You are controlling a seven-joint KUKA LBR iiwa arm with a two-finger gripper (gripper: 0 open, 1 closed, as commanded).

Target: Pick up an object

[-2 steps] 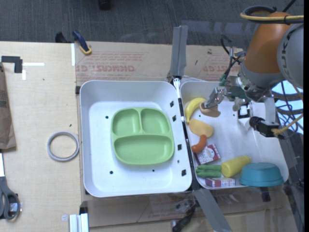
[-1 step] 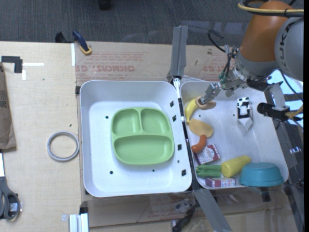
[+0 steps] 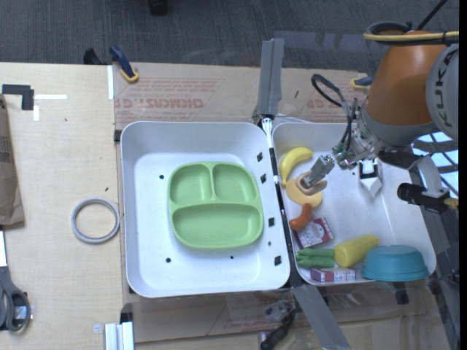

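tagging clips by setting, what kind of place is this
Probably a robotics lab bench: two white bins, left and right, on a wooden bench, a grey-and-orange arm over toy food like a banana, carpet behind.

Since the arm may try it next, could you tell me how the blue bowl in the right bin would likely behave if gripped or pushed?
The blue bowl lies upside down, so its rim is hard to pinch. Its smooth dome would probably slip. Pushed, it would likely slide, not roll.

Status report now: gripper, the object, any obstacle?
Gripper down on orange ring, right bin. Nothing seen held. Banana close beside.
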